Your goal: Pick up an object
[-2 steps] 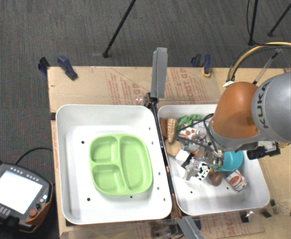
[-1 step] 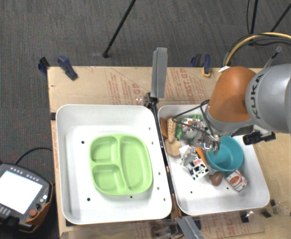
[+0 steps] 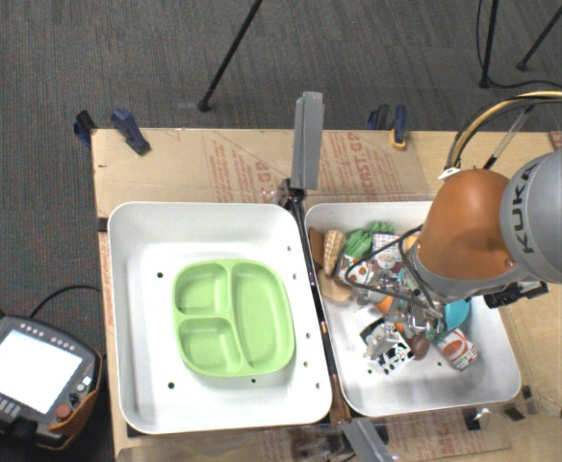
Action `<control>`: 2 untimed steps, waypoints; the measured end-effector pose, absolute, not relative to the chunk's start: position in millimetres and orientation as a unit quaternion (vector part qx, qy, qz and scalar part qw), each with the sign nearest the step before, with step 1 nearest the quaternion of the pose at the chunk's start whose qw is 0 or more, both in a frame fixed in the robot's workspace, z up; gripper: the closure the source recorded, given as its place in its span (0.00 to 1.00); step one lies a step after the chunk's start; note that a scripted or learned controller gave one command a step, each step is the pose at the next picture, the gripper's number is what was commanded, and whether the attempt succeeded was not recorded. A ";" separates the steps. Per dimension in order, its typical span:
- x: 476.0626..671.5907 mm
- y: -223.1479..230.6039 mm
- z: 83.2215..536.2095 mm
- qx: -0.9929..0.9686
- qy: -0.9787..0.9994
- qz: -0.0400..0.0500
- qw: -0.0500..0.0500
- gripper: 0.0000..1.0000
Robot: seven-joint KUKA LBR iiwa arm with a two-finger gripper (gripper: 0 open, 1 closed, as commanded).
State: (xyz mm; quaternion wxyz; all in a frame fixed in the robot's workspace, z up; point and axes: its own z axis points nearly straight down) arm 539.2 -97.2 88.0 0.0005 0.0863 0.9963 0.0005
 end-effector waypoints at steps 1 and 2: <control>479.3 -87.3 86.1 0.113 0.994 0.001 -0.002 0.00; 530.6 -84.3 87.0 0.151 0.988 0.001 0.000 0.00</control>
